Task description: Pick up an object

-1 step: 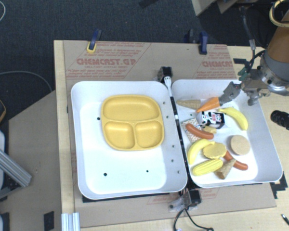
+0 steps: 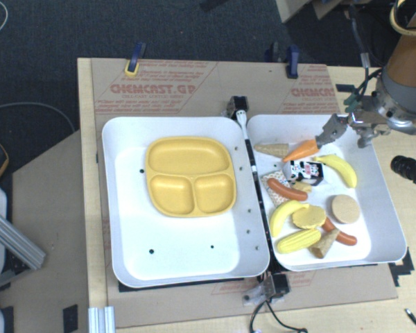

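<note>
writing: "CHEMCAST GP" in red on the table board | arm: reaches in from the right, end effector low over right bin, beside carrot; grip state cannot tell | room: food crowds right bin; left bin has tray, wide rim space

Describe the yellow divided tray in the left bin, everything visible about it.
The yellow divided tray looks like matte plastic, with rounded corners and three compartments: one wide one along the far side and two smaller ones nearer the camera. It lies flat, right side up, on the floor of the left bin, toward its far half. Nothing rests in it or touches it, and the toy food sits in the other bin.
</note>
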You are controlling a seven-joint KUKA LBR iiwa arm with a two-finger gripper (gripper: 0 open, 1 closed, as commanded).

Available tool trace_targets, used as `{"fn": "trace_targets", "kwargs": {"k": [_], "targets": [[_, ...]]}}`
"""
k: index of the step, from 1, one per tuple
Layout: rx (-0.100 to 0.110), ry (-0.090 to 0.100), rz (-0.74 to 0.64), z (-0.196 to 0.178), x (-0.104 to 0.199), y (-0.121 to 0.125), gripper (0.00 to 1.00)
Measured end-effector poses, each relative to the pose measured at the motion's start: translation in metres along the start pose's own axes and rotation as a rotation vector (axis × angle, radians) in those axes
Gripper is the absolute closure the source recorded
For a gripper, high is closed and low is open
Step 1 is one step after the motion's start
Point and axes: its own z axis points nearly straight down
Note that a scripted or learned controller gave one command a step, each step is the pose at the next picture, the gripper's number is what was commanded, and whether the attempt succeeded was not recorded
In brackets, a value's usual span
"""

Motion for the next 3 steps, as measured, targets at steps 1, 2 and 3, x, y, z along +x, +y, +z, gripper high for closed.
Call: {"fn": "trace_targets", "kwargs": {"k": [1, 2, 3], "targets": [[0.008, 0.002, 0.001, 0.064, 0.002, -0.002, 0.0], [0.008, 0.002, 0.001, 0.126, -0.002, -0.007, 0.0], [-0.015, -0.002, -0.001, 0.146, -0.003, -0.001, 0.0]]}}
